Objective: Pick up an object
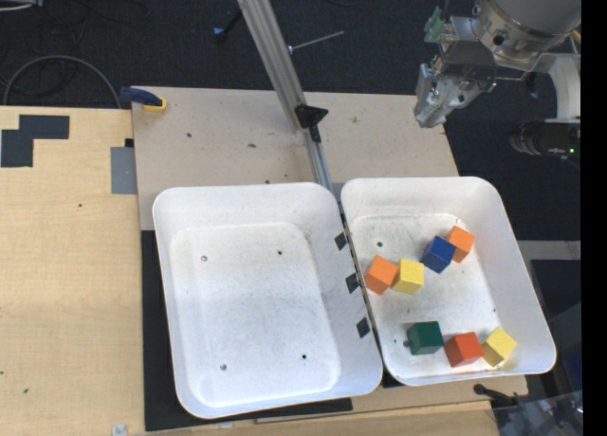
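- Hanging above the bench beyond the right bin [517, 235], your gripper [434, 114] sits high and well apart from the blocks; you cannot tell how its claw stands from this angle, and nothing shows in its grasp.
- You have seven blocks in that bin: an orange block [380, 274] touching a yellow block [410, 276], a blue block [438, 254] against a second orange block [460, 243].
- Nearer the front, a green block [424, 337], a red block [463, 349] and a second yellow block [499, 345].
- The left bin [190, 207] lies beside it.
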Robot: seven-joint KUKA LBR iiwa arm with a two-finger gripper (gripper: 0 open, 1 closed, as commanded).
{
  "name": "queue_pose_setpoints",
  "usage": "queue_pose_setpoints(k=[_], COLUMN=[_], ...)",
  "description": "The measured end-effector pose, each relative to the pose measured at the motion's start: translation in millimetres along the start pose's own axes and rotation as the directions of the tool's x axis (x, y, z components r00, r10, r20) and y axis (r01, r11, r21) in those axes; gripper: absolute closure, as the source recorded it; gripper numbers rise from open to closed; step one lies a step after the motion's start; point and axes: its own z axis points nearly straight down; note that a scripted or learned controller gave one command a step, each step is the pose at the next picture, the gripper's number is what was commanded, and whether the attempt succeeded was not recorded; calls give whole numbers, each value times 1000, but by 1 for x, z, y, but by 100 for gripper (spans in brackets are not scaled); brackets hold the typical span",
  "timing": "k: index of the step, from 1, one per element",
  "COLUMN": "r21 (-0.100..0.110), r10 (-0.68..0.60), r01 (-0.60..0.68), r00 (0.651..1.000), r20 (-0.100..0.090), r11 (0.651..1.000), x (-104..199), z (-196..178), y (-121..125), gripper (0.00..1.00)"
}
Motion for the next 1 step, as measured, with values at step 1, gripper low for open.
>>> queue_pose_setpoints(k=[1], r21=[0], r10=[1], r01=[-1], r00=[1000], r20=[0], r11=[1000], x=[37], z=[11], y=[39], gripper=[100])
